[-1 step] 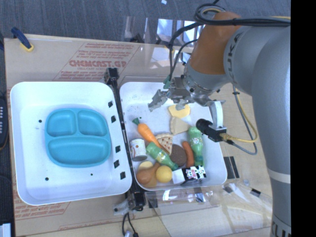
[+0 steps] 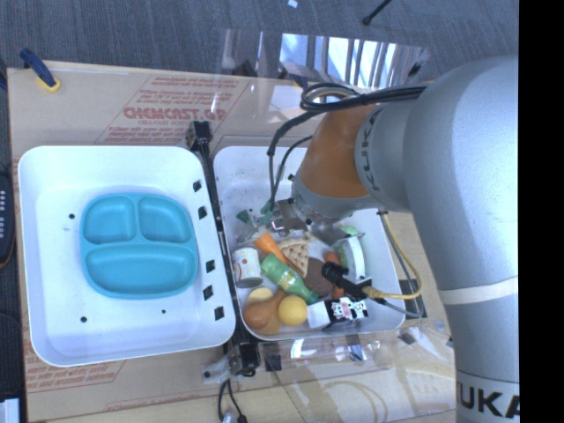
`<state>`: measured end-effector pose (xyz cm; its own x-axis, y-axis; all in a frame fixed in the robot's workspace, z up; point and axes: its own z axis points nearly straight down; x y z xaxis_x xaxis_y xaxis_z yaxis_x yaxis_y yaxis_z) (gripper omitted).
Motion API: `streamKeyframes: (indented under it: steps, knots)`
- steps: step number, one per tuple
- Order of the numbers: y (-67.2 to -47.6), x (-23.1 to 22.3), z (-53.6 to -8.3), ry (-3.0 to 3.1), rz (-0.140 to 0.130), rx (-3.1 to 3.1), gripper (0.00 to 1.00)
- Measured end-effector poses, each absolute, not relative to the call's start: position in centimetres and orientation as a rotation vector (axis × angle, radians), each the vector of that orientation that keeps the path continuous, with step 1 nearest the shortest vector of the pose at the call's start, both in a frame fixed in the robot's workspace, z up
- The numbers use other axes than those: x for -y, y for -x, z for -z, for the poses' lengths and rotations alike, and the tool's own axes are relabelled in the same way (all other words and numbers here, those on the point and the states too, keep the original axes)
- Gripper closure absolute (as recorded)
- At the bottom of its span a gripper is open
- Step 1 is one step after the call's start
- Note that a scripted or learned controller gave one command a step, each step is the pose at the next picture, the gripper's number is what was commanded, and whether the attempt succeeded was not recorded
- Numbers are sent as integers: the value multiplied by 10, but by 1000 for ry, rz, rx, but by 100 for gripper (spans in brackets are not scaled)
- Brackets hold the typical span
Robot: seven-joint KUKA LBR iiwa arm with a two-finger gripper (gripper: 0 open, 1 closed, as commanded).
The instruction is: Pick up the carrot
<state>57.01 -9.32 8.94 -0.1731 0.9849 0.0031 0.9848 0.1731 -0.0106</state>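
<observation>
The light is bright and even, with only soft shadows under the arm [image 2: 441,166]. A clear sheet [image 2: 335,60] at the back shines with white glare. The picture looks a bit soft and grainy.

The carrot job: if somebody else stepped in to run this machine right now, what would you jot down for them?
Pincer: low over the right bin, its tips hidden among the clutter, so open or shut is unclear.
Carrot: lying in the right bin among toy food, beside a small can and a green bottle.
Left bin: holds a blue divided tray.
Done: arm is over the pile.
Left: grasp the carrot and lift it.
</observation>
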Motion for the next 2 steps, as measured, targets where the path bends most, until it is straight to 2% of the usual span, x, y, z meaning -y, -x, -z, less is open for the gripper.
streamKeyframes:
  steps: [1, 2]
  knots:
    - [-571, 94, -101, 1998, -20, 2414, 100]
    - [-533, 48, -193, 2412, -8, 2005, 100]
